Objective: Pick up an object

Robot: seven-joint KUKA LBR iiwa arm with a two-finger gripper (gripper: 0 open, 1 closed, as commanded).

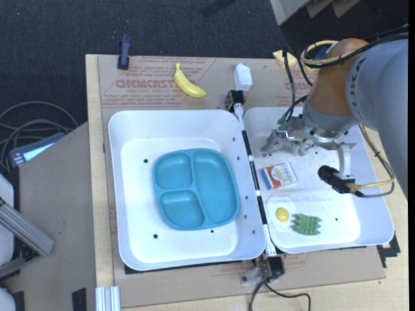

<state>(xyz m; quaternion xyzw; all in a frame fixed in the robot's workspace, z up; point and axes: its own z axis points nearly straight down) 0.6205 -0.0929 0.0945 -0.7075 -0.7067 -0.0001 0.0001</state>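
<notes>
Camera view, progress: nothing is lifted yet. The gripper (286, 145) hangs low over the far part of the right bin (343, 206), so by my reading both the grasp and the lift are left to do.
Claw: released, with the fingers spread apart and nothing between them.
Nearest object: a small packet (278, 175) lies flat just near of the gripper, apart from it.
Right bin: holds the packet, plus a fried-egg toy (282, 215) and a green pod (306, 224) side by side at the near end.
Left bin (130, 173): holds one blue divided plate (194, 188), its compartments bare.
Bench (149, 83): a banana (188, 83) lies beyond the left bin, outside both bins.
</notes>
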